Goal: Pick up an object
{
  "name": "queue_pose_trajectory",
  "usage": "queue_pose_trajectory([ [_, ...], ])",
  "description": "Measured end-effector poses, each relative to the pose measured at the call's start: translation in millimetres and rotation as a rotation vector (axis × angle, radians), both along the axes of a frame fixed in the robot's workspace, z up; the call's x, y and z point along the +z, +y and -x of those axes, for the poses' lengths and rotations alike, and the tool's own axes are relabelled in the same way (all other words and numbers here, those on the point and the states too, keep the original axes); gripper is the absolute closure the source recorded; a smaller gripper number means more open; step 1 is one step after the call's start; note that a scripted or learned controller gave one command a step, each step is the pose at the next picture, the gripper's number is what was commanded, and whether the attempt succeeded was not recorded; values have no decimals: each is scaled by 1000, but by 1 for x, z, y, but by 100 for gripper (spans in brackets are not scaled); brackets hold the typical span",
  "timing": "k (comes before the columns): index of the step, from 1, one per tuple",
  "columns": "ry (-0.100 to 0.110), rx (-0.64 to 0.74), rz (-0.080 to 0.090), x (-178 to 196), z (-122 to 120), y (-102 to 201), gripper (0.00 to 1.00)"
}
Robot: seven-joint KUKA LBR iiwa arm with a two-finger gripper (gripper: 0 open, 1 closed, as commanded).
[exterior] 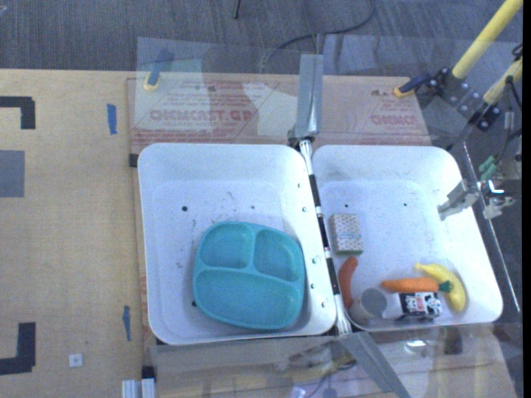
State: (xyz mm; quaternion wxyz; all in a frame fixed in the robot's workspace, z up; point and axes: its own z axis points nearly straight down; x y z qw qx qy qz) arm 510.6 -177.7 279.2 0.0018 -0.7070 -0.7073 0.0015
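A teal divided plate [249, 276] lies in the left white bin [162, 214], toward its front. In the right white bin [390, 172] a beige speckled block [347, 233] sits by the left wall. A red sausage-shaped piece [347, 276] lies in front of it. Along the front wall of that bin are a grey cup [373, 303], an orange carrot [409, 285], a yellow banana [445, 282] and a small black-and-white item [421, 305], packed close together.
A metal divider [309, 106] runs between the bins at the back. A grey clamp-like fixture [465, 196] sits at the right bin's right rim. Yellow poles [494, 27] and brackets stand at the back right. Tan bench [66, 247] spreads to the left.
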Motion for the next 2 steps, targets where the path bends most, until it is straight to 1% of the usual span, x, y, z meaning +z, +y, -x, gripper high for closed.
queue_pose_trajectory([
  [1, 1, -16, -1, -100, 24, 29, 0],
  [2, -12, 57, -1, -192, 28, 15, 0],
])
